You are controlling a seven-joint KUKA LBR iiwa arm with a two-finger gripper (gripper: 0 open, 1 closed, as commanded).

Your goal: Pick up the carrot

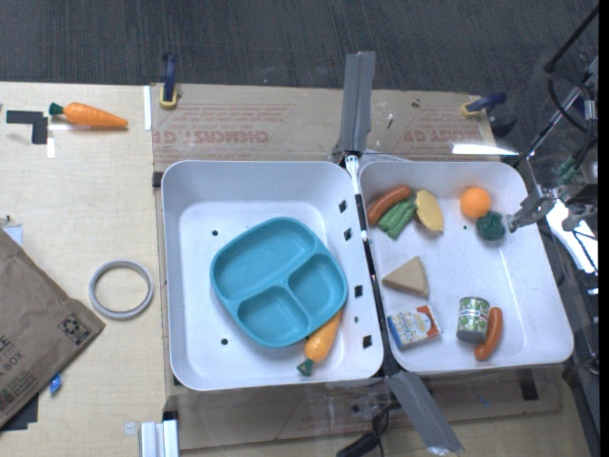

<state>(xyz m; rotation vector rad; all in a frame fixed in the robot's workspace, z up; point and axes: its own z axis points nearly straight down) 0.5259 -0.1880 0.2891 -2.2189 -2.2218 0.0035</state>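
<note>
While two white bins sit side by side on the bench, the carrot point(321, 341) lies in the left bin point(181, 255), near its front wall, touching the front right edge of the blue tray point(276, 284), leaf end toward the front. A second carrot point(90, 115) rests outside the bins, on the bench point(76, 208) at far left, near a roll of tape point(122, 288) and a brown box point(33, 322).

The right bin point(547, 293) holds a sausage point(388, 200), a green vegetable point(400, 217), a yellow piece point(429, 210), an orange point(475, 202), a dark green item point(491, 227), a bread wedge point(408, 277), a small carton point(413, 327), a can point(472, 317) and another sausage point(489, 334).

At the right bin's far right rim, the gripper point(533, 212) reaches in just beside the dark green item; whether it is open or closed cannot be made out, and nothing is seen held in it. It is well apart from both carrots.
</note>
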